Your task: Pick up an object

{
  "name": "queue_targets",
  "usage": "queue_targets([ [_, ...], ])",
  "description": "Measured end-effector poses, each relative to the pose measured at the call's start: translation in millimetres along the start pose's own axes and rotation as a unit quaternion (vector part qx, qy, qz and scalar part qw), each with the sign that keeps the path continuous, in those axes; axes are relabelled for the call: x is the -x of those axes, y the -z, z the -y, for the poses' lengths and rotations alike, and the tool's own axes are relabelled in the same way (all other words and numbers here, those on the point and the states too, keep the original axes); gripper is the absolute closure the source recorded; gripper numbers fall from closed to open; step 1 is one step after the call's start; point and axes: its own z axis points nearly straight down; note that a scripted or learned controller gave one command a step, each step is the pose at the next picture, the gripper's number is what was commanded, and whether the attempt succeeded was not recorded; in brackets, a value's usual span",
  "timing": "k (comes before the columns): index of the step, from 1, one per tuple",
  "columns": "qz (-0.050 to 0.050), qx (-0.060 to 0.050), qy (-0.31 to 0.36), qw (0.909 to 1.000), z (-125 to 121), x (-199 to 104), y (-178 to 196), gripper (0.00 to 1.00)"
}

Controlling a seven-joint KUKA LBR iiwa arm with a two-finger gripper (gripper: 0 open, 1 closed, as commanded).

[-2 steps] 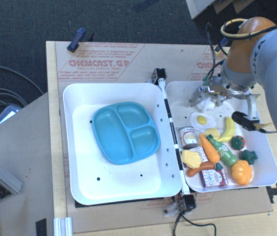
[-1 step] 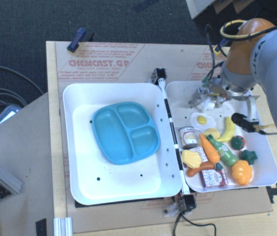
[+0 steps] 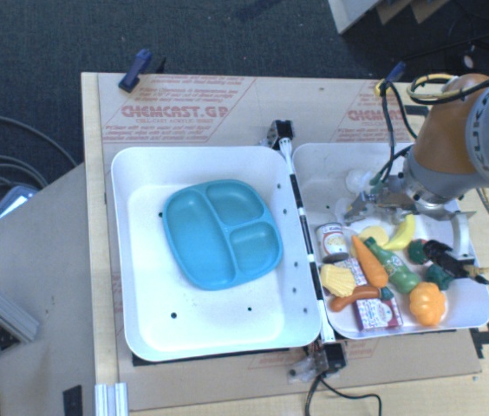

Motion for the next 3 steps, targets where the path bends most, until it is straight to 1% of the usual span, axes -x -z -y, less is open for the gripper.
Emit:
queue_targets([
  [1, 0.000, 0.000, 0.000, 1.0000, 41.6, 13.8, 0.0, 0.00],
  [2, 0.000, 0.002, 0.000, 1.0000, 40.9, 13.5, 10.2, 1.00],
  [3, -0.001, 0.001, 0.000, 1.0000, 41.0, 13.5, 10.0, 0.00],
])
